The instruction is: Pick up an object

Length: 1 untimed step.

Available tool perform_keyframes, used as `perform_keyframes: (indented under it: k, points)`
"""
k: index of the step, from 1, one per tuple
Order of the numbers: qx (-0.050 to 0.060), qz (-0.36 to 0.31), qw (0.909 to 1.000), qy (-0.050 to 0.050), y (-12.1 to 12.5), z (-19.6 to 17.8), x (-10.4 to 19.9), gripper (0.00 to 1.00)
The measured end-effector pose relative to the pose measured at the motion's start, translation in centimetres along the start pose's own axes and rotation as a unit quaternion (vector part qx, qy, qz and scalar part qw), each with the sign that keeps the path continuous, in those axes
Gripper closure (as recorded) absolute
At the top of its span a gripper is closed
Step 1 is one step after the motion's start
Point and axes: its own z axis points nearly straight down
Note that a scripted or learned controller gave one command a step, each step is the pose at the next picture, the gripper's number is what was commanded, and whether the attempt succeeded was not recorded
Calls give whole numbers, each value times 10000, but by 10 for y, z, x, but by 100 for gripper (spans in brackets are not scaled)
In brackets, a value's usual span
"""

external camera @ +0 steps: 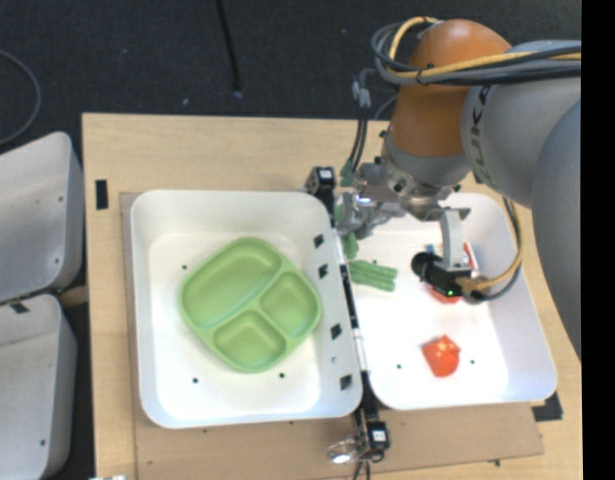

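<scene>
My gripper (353, 220) hangs low over the left edge of the right bin (507, 368), close to the divider between the bins. Just below it lies a green, bean-like object (373, 274), and a small green piece (349, 242) shows right under the gripper's tip. A red-orange object (442, 356) lies nearer the front of the right bin. Another red item (457, 280) sits at mid-right, partly hidden by a black part of the arm's cabling.
A green divided plate (250, 303) lies in the left bin (157, 388). The arm's orange band and grey body (447, 98) cover the back of the right bin. White panels (27, 268) stand off the bench to the left.
</scene>
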Motion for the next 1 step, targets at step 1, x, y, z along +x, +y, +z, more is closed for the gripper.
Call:
perform_keyframes:
  k: [1]
  points:
    - [1, -2, 10000, 3, -2, 7, 49, 100]
